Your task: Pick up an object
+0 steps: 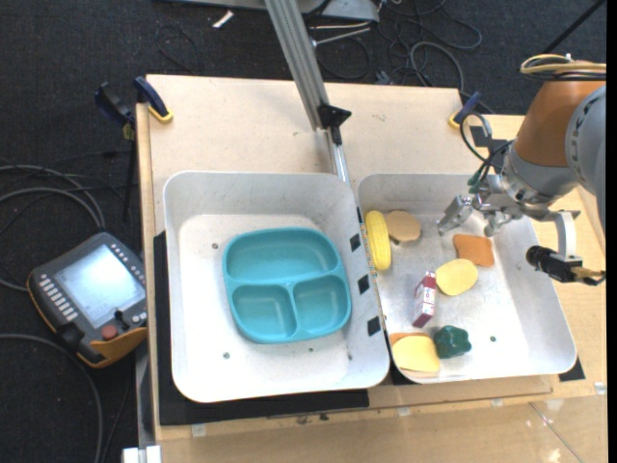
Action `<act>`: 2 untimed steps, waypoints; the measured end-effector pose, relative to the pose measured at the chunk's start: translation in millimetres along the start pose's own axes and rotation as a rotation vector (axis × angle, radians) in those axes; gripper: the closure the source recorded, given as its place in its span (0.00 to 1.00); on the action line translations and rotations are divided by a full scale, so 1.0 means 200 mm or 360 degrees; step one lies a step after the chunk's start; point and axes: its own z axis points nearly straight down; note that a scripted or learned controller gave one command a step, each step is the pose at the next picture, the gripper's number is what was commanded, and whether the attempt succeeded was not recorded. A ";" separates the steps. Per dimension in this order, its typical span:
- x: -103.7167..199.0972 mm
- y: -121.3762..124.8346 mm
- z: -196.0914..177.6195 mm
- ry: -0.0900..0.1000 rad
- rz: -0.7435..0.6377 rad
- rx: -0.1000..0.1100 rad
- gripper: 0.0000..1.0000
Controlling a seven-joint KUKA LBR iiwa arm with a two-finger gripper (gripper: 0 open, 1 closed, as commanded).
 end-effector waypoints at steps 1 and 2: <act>0.00 0.01 0.10 -0.0004 -0.0003 -0.0014 0.00; 0.00 0.01 0.05 -0.0006 -0.0005 -0.0020 1.00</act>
